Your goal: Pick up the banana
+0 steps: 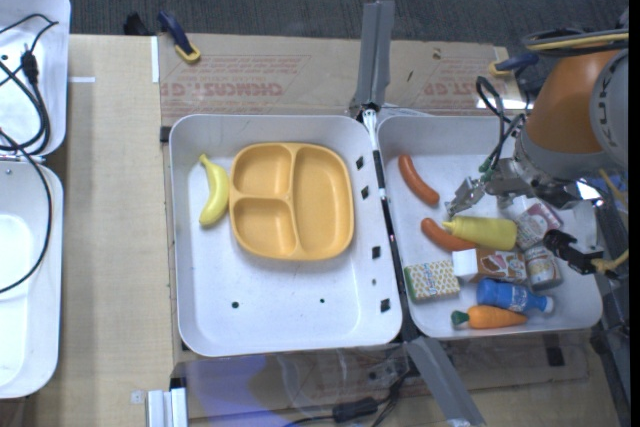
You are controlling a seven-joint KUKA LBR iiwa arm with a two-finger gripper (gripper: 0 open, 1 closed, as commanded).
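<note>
Nearest, along the right bin's (590, 315) front edge, lie one carrot (492, 318) and one blue bottle (512, 296); its label cannot be read. Just behind them sit one green-and-cream packet (431, 280) with print too small to read, one white block (464, 263), one brown printed packet (502, 265) and one small can (541, 267), all with unreadable writing. Next back, one yellow bottle (486, 233) lies on its side across one sausage (444, 235). A second sausage (418, 180) lies toward 11 o'clock of that, apart from it.

The gripper (468, 195) hangs over the right bin, at 12 o'clock of the yellow bottle; its fingers look narrow and hold nothing that can be seen.

In the left bin (190, 305) there is one yellow three-part plate (292, 199), and the one banana (213, 192) lies at the plate's 9 o'clock, just beside its rim, well apart from the gripper.

Farthest, cardboard (270, 85) on the bench (110, 215) carries upside-down red lettering that seems to read "CHEMCAT GR…", printed twice
</note>
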